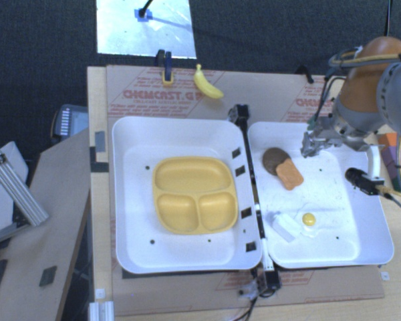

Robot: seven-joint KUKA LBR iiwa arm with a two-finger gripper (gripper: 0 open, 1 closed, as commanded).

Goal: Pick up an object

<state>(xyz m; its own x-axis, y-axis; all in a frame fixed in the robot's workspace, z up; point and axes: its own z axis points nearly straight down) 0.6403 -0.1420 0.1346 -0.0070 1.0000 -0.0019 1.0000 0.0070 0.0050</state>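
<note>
Camera view, arm bent over right bin (367, 246), tool (310, 146) low near rim

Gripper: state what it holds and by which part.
Nothing is seen held. The gripper hangs over the right bin, apart from the brown piece and orange block.

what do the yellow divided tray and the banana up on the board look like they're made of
The yellow divided tray looks like moulded plastic with a matte finish: uniform colour, rounded compartment walls, soft highlights. The banana is probably a plastic or foam toy rather than real fruit, judging by its even, unblemished yellow, though it is too small here to be sure.
</note>
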